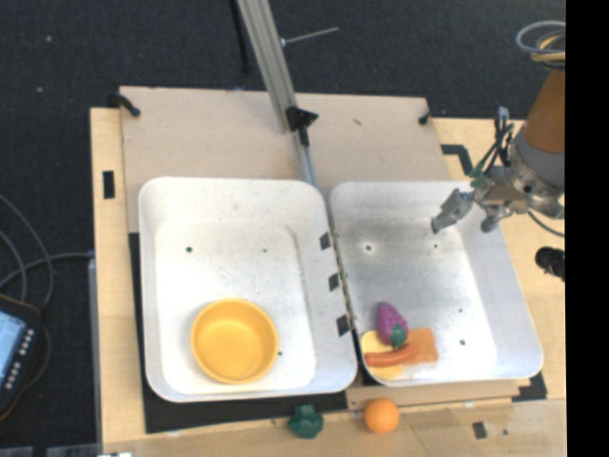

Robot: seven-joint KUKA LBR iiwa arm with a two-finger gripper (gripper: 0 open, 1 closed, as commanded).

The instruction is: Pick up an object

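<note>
A dark, speckled carpet-like floor [114, 27] surrounds a light wooden bench [109, 284], whose top carries a paler board [209, 131] set toward its far side. A slanted aluminium post [266, 46] rises from the middle of that board and runs out through the upper edge of the view. Small black clips [127, 106] hold the board's corners. At the left, dark cables [24, 265] loop over the floor beside a black device with a lit screen [11, 350] (its make cannot be read). The light is even and soft, casting faint shadows.
</note>
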